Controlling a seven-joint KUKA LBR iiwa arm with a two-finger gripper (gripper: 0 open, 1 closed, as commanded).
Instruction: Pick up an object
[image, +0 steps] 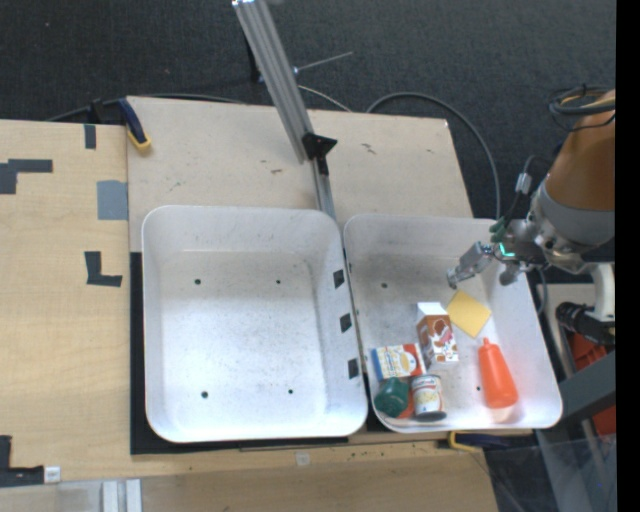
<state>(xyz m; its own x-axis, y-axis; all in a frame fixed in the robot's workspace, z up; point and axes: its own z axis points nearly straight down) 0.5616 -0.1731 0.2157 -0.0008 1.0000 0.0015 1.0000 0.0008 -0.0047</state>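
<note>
- Gripper (487, 262) hangs over the upper right part of the right bin (400, 240), just above and to the left of the yellow block (469, 313); whether it is spread or closed cannot be told at this size, and nothing can be seen held in it.
- Arm (580, 190) comes in from the right of the right bin, its orange band above the grey wrist, with the wrist bent down and leftward over the bin's right rim.
- Yellow block lies flat and turned like a diamond in the right half of the right bin, apart from the gripper as far as can be judged.
- Orange bottle (496, 374) lies below the yellow block, near the right bin's lower right corner, its neck pointing up toward the block.
- Small carton (437, 335) with a red and white label lies just left of the yellow block, near the middle of the right bin.
- Flat packet (396, 359) lies to the lower left of the carton; below it sit a green object (393, 397) and a small can (427, 396), side by side by the right bin's lower rim.
- Left bin (240, 320) lies against the right bin's left side on the desk (60, 220).
- Slanted metal bar (285, 85) reaches down to the upper rim where the left bin meets the right bin.
</note>
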